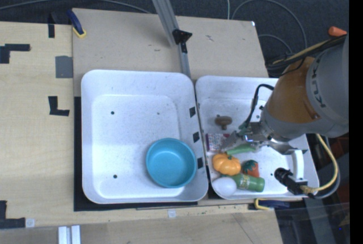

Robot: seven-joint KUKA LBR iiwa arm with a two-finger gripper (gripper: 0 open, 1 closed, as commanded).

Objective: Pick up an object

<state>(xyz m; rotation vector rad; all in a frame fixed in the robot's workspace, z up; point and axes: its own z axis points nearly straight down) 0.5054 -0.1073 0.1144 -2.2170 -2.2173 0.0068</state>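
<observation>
Nearby, bowl (pixel 170 162) — pumpkin (pixel 227 164), egg (pixel 225 186), bottle (pixel 249 182).

The right bin (pixel 227 89) is bare along its far side, while toys crowd its near edge.

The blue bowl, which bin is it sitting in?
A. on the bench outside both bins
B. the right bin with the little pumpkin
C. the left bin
C: the blue bowl sits in the near right corner of the left bin, while the orange pumpkin and the other small things lie in the right bin.
</observation>
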